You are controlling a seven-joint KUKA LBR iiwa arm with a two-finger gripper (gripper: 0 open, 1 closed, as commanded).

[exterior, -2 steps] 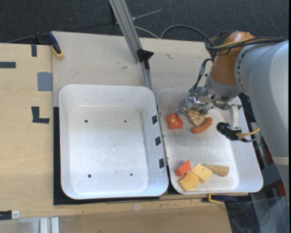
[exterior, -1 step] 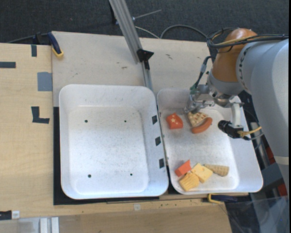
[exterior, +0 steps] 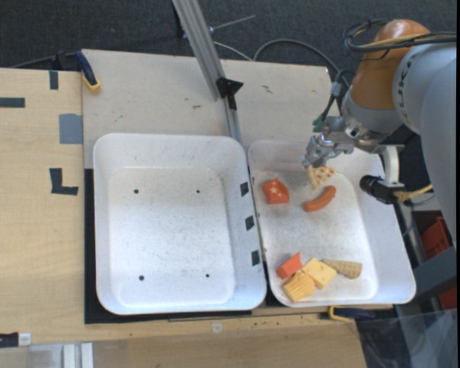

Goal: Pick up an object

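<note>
My gripper hangs over the back of the right bin, its tips just above a pale yellow waffle-like piece. Whether the piece is between the fingers is unclear. A small sausage lies just in front of that piece. A red strawberry-like piece sits to the left near the bin's inner wall. At the front of the bin an orange-red wedge, two yellow cheese-like blocks and a tan cone are clustered together.
The left bin lies beside the right one, divided by a raised rim with black clips. A slanted metal post rises behind the bins. The bench's wooden top stretches to the left.
</note>
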